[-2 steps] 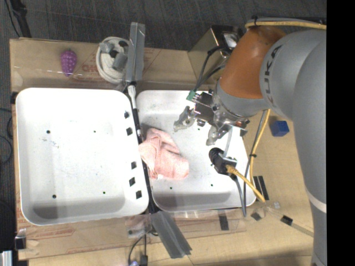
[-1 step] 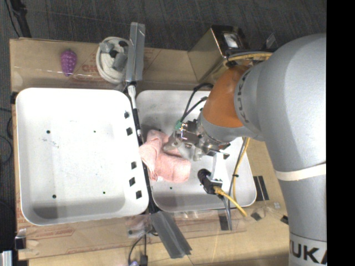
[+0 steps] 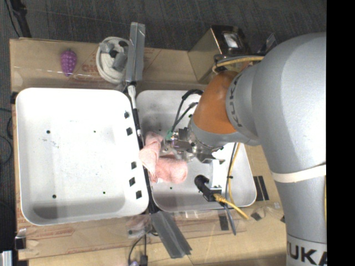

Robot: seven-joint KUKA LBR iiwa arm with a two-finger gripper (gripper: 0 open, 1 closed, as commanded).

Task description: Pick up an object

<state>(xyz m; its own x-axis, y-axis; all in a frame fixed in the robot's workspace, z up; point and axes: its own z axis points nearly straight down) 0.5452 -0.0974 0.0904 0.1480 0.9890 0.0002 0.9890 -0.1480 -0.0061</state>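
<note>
Pink, soft crumpled cloth (image 3: 162, 162) lies at centre frame under my end effector (image 3: 178, 144), whose grip I cannot tell, so limp fabric may slip free.

Lighting even and bright from overhead. Left bin (image 3: 72, 154) near overexposed, soft shadow along its lower wall. Arm (image 3: 288, 110) casts shade over right bin (image 3: 161, 101). Focus slightly soft throughout.

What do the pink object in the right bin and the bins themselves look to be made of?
The pink object looks like soft cloth or plush with a matte surface: it is rumpled, folded and shapeless, slumped against the bin wall. The right bin and left bin look like smooth, slightly glossy white plastic with rounded moulded corners, though painted metal is possible.
</note>
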